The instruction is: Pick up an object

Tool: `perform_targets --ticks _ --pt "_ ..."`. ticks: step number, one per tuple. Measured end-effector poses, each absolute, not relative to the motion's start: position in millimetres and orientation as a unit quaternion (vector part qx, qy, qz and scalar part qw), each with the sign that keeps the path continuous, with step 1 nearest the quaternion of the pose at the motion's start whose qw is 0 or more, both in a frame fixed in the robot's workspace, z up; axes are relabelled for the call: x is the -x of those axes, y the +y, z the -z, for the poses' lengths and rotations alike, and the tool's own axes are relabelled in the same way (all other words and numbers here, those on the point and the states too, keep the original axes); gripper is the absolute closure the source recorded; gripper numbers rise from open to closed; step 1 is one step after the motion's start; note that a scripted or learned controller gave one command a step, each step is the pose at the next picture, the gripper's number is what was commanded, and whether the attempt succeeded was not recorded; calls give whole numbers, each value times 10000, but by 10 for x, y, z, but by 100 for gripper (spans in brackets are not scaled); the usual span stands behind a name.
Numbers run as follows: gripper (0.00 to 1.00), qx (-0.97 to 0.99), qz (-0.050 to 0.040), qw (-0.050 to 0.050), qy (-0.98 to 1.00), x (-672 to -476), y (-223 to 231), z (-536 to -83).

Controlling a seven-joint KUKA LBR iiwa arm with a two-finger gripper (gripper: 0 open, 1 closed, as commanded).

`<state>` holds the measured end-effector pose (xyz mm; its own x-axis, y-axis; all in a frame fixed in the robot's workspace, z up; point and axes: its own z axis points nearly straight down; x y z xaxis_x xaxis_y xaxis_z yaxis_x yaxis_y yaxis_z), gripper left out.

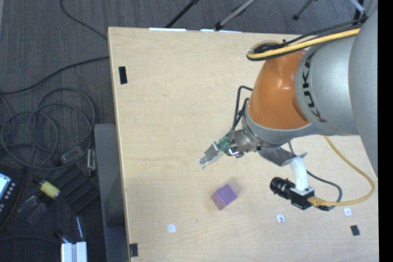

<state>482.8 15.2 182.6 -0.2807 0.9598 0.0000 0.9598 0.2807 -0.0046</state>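
Note:
A small purple block [224, 196] lies on the light wooden bench top [166, 101], toward the front. My gripper [210, 156] hangs from the grey arm with the orange band [279, 95], which reaches in from the right. The gripper's tip points left and down, and sits up and slightly left of the block, apart from it. Nothing shows in the gripper.
A small black camera unit [291, 190] on a yellow cable hangs under the wrist, right of the block. Black tape marks [123, 75] dot the bench. Cables and tripod legs lie on the dark floor to the left and behind the bench.

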Motion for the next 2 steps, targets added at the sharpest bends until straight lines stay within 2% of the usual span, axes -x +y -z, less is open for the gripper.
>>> perform_targets --ticks 1,2 --pt "0 5740 -15 2 -8188 -4889 -561 -2255" --pt "0 5766 -11 13 -8170 -4833 -203 -1826"
